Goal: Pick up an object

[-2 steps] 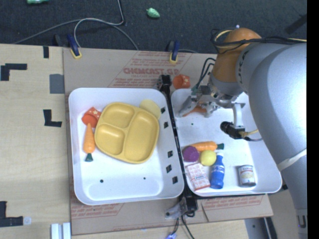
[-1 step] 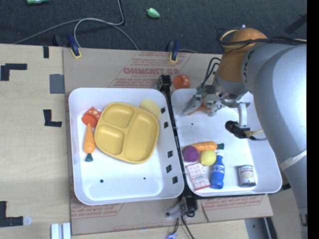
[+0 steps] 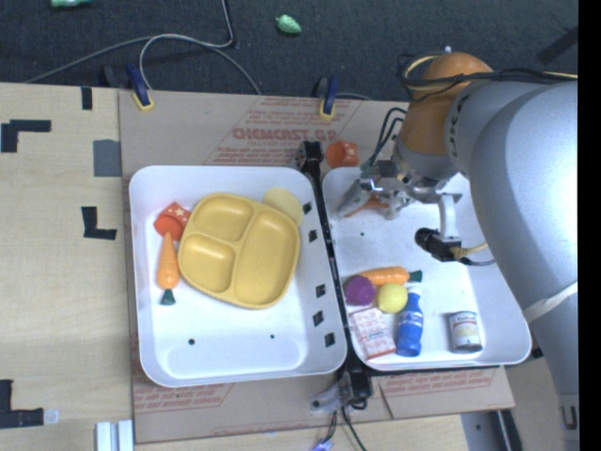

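**Right bin: pickable stock, front to back**

Small tin can [image 3: 464, 331], rigid, slippery. Blue bottle [image 3: 409, 325], stiff; take its body. Flat packet [image 3: 372, 333], thin, awkward. Yellow lemon [image 3: 392, 298], purple ball [image 3: 360, 290], toy carrot [image 3: 387, 275]: light, likely hard plastic. Gripper [image 3: 368, 195] at the bin's far end; whether the jaws are wide or closed cannot be told.

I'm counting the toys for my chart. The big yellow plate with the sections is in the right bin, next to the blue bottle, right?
Not quite. The camera view shows the yellow plate in the left bin, beside a toy carrot. The blue bottle is in the right bin, so they are not neighbours.
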Action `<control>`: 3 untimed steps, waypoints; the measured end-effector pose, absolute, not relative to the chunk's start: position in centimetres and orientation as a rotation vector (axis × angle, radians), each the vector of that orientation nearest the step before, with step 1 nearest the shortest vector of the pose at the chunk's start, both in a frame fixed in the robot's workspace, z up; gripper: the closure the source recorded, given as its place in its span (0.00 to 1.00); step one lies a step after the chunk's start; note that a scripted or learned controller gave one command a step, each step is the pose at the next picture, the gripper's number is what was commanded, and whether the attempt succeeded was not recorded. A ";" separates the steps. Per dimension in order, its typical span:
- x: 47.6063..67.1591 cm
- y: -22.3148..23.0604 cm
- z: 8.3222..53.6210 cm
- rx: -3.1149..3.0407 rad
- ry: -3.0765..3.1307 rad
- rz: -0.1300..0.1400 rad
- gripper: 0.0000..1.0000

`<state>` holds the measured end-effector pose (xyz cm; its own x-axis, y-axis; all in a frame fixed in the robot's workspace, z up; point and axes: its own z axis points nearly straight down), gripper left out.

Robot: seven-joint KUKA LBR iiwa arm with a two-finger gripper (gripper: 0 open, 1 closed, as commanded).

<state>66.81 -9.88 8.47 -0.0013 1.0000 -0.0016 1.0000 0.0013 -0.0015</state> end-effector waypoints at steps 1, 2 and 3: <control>66.8 -9.9 8.5 2.220 2.222 -0.004 0.00; 66.8 -10.3 8.5 2.220 2.224 -0.003 0.00; 66.8 -12.8 8.5 2.221 2.222 -0.003 0.00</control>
